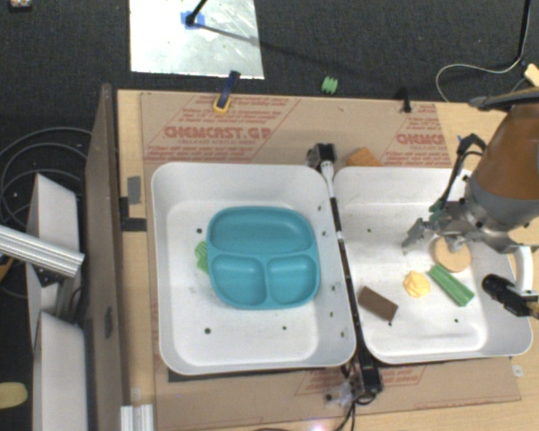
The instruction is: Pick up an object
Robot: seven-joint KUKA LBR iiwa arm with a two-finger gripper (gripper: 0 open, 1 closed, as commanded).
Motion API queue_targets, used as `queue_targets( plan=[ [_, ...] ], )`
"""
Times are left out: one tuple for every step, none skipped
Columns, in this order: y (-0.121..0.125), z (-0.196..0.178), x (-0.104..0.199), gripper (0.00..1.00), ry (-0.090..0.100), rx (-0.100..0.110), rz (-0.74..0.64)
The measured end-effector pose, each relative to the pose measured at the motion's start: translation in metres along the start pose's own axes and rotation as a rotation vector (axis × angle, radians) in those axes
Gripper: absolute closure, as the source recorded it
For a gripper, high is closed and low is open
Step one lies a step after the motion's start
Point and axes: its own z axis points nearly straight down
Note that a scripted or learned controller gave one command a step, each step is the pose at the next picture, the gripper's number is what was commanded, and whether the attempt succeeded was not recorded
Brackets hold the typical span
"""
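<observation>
- Bench (207, 119): a brown board with red lettering lay under two shallow white bins set side by side, touching along their inner rims.
- Left bin (175, 241): held a teal divided plate (262, 257), three compartments, lying flat near the bin's middle. A small green item (200, 256) peeked out from under the plate's left edge; its kind could not be told.
- Right bin (386, 200): held four loose objects, all in its right and lower half.
- Brown block (377, 303): dark, flat, tilted, near the bin's lower left, well apart from the gripper.
- Yellow piece (417, 284): small and lumpy, just left of the green stick.
- Green stick (452, 285): lay at a slant, its upper end near the tan disc.
- Tan disc (452, 256): round, flat, directly below the gripper, partly covered by it.
- Arm (516, 164): grey with orange band, entered from the right over the right bin.
- Gripper (436, 233): hung over the upper right part of the right bin, just above the tan disc. Whether its fingers were spread or closed could not be told; nothing was seen between them.
- Orange item (363, 157): rested on the board just beyond the right bin's upper rim.
</observation>
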Motion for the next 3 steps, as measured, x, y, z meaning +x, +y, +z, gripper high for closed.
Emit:
queue_targets(
  plan=[
    [-0.02,0.025,-0.028,0.0,-0.002,-0.005,0.001],
    [0.062,0.062,-0.045,0.0,-0.004,-0.014,-0.007],
    [0.03,0.061,-0.063,0.0,-0.002,-0.007,-0.001]
  ],
)
